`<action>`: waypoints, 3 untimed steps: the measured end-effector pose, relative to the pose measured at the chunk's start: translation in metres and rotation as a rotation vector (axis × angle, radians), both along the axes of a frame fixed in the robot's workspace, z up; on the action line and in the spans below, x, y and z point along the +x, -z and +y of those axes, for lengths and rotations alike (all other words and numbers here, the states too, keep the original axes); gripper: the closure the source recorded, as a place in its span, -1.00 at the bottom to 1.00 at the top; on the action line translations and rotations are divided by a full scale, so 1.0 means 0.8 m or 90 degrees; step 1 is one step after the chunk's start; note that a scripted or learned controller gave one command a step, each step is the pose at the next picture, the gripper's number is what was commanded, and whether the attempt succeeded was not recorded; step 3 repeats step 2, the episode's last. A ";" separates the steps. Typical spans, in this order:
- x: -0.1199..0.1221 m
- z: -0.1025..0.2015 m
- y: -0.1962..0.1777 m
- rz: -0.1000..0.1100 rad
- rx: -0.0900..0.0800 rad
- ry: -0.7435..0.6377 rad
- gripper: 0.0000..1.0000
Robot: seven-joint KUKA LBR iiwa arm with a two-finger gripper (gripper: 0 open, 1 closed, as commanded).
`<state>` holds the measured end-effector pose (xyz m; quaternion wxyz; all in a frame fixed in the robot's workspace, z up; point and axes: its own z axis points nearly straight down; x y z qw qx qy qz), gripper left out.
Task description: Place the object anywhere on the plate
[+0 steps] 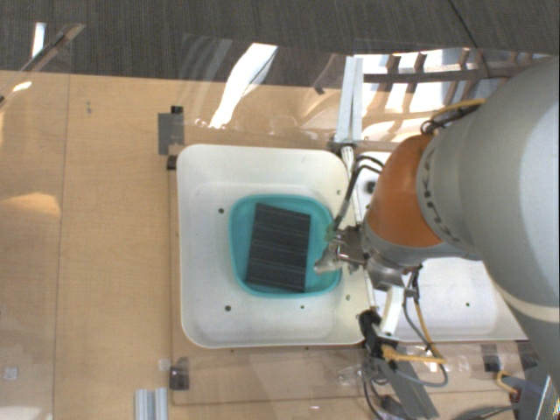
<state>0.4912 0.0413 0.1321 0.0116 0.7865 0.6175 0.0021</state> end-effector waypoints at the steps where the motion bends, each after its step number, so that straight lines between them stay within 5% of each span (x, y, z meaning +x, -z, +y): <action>1: 0.015 -0.071 -0.067 0.007 0.010 -0.025 -1.00; 2: -0.004 0.053 -0.077 0.008 0.011 0.056 -1.00; 3: -0.004 0.053 -0.077 0.008 0.011 0.056 -1.00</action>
